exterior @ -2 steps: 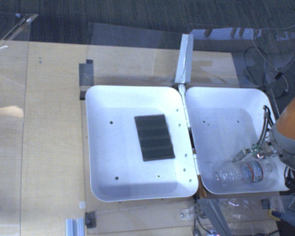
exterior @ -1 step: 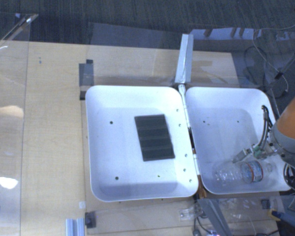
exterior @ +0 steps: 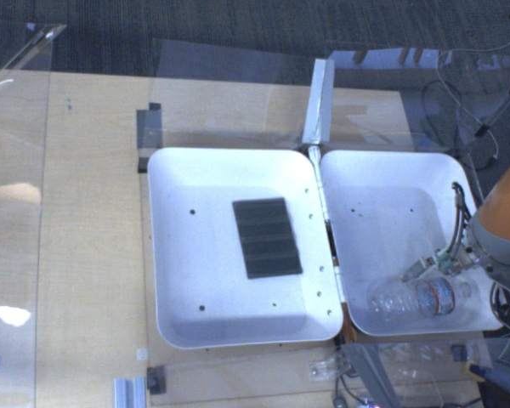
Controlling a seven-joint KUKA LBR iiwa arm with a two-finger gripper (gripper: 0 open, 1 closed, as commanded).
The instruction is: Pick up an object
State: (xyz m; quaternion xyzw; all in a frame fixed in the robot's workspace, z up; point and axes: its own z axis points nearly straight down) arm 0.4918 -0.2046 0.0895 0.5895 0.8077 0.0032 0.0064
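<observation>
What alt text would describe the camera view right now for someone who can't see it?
The gripper hovers low in the right bin, just above a clear plastic bottle lying on its side near the front edge. The left bin holds a flat dark ridged pad near its middle.

Clear plastic bottle (exterior: 412, 297) on its side, right bin's near edge; dark ridged slab (exterior: 267, 237) flat mid-left bin.

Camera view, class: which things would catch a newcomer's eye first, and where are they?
A dark ribbed slab lies flat at the middle of the left bin. In the right bin, a clear plastic bottle lies on its side near the front. The end effector reaches in from the right, just above the bottle.
</observation>
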